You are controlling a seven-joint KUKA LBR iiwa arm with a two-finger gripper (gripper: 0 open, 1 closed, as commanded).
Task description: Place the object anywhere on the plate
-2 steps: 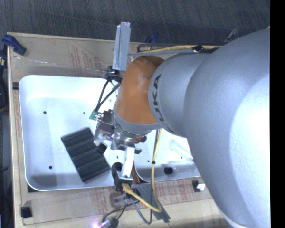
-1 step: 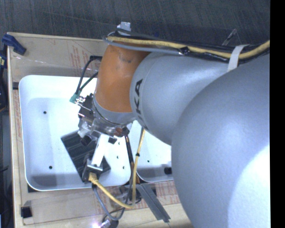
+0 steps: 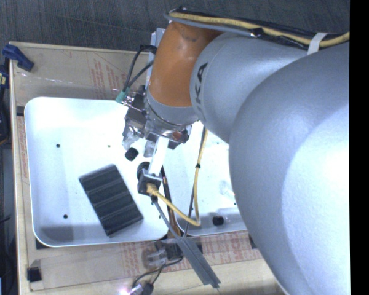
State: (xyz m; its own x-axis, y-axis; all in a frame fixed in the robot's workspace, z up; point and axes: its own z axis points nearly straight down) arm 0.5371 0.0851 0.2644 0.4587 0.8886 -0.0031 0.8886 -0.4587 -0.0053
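A black ribbed rectangular slab (image 3: 111, 200) lies flat and slantwise in the front half of the left white bin (image 3: 43, 121). My gripper (image 3: 149, 143) hangs below the orange wrist band over the right edge of that bin, a short way up and to the right of the slab and apart from it. I see nothing held at the gripper. The arm's grey bulk covers most of the right bin (image 3: 224, 186).
Wooden bench edging (image 3: 80, 60) frames the bins, with a blue clamp (image 3: 17, 57) at the back left corner. A small dark item (image 3: 218, 220) shows in the uncovered strip of the right bin. A grey bar (image 3: 197, 260) crosses the front edge.
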